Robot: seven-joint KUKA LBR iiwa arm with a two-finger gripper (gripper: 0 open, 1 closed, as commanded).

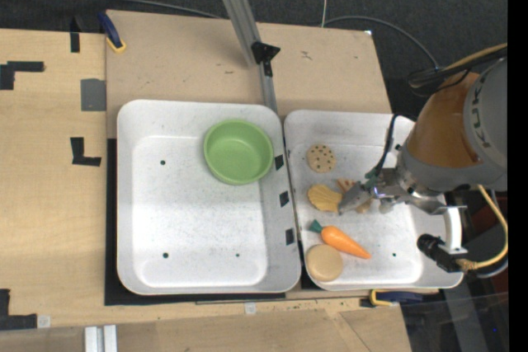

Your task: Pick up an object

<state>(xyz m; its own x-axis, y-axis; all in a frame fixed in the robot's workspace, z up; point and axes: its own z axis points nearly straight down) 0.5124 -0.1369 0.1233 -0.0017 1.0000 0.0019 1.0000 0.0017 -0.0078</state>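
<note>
Your left bin holds a green bowl. Your right bin holds a cookie, a yellow pastry, a round bun and a carrot, lying slantwise, tip pointing lower right. The gripper sits beside the pastry; you cannot tell its state.

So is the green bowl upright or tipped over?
Upright: the green bowl sits in the left bin, its round opening facing up, nothing inside.

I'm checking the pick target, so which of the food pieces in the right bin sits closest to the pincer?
The yellow ridged piece, just left of the pincer. The cookie, carrot and tan round piece lie farther off.
</note>
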